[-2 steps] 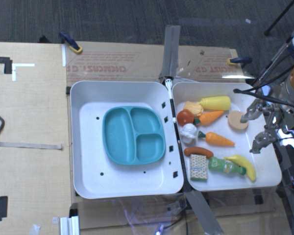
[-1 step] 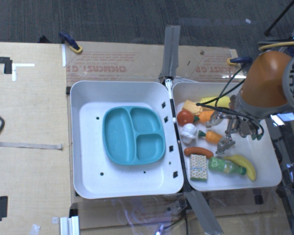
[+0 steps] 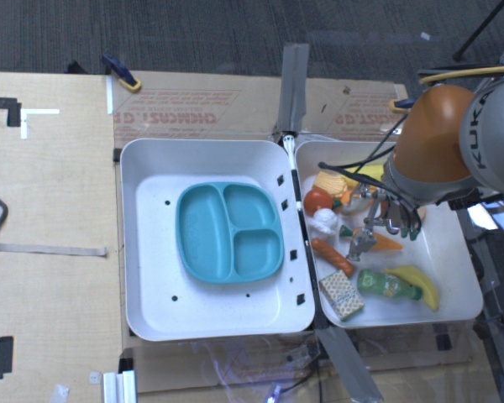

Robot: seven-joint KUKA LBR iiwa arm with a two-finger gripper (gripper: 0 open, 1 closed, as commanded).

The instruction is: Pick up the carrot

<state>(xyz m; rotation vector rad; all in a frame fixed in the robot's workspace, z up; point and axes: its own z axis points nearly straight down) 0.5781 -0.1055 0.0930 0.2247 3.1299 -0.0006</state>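
Though crowded by other toys, carrot [image 3: 331, 256] lies free on floor of right bin [image 3: 454, 296], slanted, near divider wall. Judged light, rigid plastic, smooth and tapered, likely to slip or roll; best pinch across thicker middle, jaws square to long axis. Gripper [image 3: 365, 240] hangs just right of carrot, slightly above it, close beside but apparently not touching. Open or clenched: cannot tell. Tomato [image 3: 317, 200], green bottle [image 3: 383, 283], banana [image 3: 420, 282], small box [image 3: 342, 295] nearby. Blue tray [image 3: 230, 232] in left bin [image 3: 143, 250].

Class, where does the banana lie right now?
The banana lies in the right bin, near its front right corner, beside the green bottle.
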